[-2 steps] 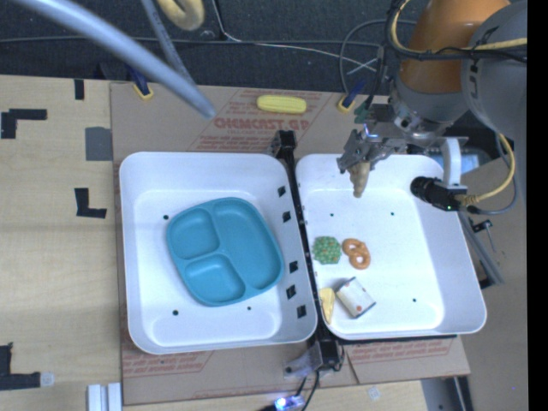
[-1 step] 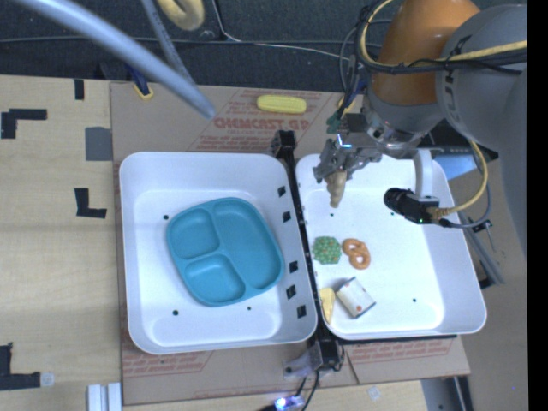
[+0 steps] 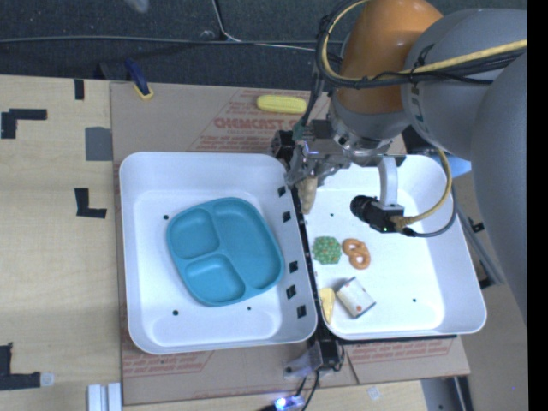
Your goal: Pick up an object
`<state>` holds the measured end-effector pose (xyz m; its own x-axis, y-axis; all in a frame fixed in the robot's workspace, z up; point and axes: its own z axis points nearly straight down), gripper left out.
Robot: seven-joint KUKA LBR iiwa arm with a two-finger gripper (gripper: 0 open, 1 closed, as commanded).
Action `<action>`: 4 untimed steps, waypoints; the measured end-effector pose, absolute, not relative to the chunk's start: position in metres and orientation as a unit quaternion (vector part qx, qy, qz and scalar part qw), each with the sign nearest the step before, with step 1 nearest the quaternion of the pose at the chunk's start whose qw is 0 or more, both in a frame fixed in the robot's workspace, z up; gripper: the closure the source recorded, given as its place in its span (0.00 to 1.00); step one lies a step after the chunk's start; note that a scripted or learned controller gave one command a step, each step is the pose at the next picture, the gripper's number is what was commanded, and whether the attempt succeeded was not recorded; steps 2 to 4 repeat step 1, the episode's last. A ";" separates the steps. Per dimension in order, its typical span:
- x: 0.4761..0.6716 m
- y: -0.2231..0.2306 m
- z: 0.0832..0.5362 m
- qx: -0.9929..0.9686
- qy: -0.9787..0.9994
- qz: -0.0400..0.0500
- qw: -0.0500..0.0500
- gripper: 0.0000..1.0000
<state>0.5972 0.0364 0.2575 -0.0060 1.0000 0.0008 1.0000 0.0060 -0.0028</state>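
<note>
My gripper (image 3: 306,168) hangs over the far left corner of the right bin (image 3: 428,255), by the wall between the two bins. A small tan object (image 3: 306,197) shows just below it; whether it is gripped is unclear. On the right bin's floor lie a green lumpy piece (image 3: 326,249), an orange pretzel-shaped ring (image 3: 356,253), a white block (image 3: 354,298) and a yellow piece (image 3: 326,303) against the left wall.
A blue divided plate (image 3: 224,249) lies in the left bin (image 3: 141,229). A yellow oblong item (image 3: 281,104) rests on the cardboard behind the bins. The grey arm and its orange band (image 3: 390,41) cover the right bin's far side, with a black fitting (image 3: 375,212) and cables hanging below.
</note>
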 end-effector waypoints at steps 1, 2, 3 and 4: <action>0.585 0.088 0.249 -0.705 -0.709 0.001 0.001 1.00; 0.585 0.088 0.249 -0.705 -0.709 0.001 0.001 1.00; 0.585 0.088 0.249 -0.705 -0.709 0.001 0.001 1.00; 0.585 0.088 0.249 -0.705 -0.709 0.001 0.001 1.00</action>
